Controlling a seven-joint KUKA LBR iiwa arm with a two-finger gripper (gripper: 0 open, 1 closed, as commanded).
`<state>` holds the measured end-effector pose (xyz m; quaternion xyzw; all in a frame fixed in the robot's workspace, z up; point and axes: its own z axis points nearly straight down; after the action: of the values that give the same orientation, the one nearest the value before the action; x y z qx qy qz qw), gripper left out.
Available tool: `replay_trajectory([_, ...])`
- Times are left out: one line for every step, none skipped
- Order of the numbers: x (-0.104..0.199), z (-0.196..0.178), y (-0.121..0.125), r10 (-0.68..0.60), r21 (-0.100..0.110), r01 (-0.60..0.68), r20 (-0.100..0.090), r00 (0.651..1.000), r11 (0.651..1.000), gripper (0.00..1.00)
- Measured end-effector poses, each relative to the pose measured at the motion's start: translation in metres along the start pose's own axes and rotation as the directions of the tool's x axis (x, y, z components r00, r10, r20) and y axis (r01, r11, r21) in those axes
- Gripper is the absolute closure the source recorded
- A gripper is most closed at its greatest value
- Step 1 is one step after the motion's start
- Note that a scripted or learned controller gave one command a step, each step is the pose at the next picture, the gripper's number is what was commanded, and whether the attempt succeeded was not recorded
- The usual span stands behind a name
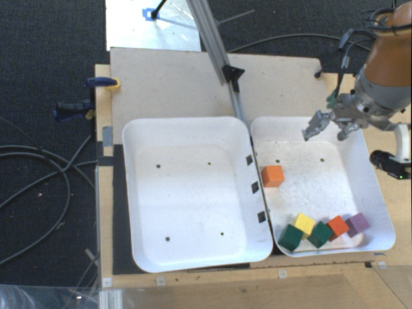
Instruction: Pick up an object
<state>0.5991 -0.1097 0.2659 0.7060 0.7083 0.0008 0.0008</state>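
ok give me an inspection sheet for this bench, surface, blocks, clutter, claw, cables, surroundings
surface: bench bears a left bin and a right bin, side by side, touching.
job's things: all in the right bin. orange block alone near the divider; dark green block, yellow block, green block, red-orange block and purple block bunched along the near wall.
clutter: blue clamps on the bench's left edge.
claw: claw hovers over the right bin's far edge, fingers apart, nothing between them.
cables: black cables loop on the floor to the left.
surroundings: dark carpet; a slanted metal pole crosses the bench.
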Motion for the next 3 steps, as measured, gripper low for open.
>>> replay_trajectory([0.033, 0.08, -0.047, 0.0, 0.01, 0.0, -0.003, 1.0, 1.0, 0.0])
replay_trajectory([0.017, 0.179, -0.104, 0.004, 0.007, -0.004, -0.001, 1.0, 1.0, 0.0])
replay_trajectory([0.017, 0.165, -0.1, 0.0, -0.002, 0.0, 0.0, 1.0, 1.0, 1.0])
